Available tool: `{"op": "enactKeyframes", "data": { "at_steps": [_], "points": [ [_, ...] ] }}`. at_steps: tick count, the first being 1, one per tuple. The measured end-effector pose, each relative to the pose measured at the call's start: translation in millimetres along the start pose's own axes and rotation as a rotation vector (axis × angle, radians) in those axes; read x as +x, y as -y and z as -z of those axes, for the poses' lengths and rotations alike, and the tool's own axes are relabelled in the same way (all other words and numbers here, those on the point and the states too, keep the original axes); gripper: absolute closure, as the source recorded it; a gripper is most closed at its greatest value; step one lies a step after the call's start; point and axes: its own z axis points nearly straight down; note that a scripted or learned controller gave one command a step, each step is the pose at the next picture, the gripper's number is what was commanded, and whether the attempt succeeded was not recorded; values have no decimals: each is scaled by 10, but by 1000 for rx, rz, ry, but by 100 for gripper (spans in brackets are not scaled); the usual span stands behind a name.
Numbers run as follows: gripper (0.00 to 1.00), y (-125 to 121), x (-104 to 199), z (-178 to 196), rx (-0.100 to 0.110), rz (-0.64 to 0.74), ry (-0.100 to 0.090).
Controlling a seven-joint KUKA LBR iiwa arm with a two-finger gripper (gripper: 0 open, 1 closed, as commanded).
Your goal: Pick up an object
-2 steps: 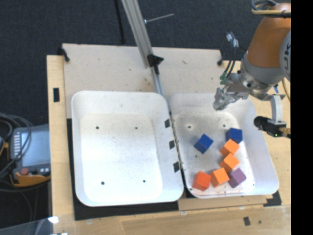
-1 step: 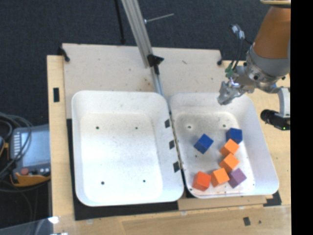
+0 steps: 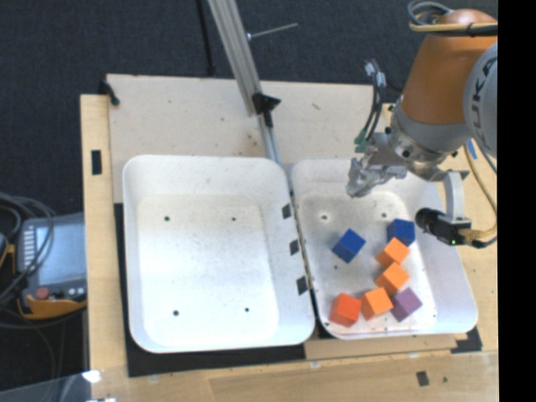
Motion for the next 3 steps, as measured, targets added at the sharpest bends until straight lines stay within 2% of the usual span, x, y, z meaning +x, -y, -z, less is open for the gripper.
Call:
{"op": "enactKeyframes", "data": {
  "at_steps": [1,3],
  "points": [
    [100,191,417,-178,1,0,0],
    [100,629,1406,-143,0,3,-2]
  ]
}}
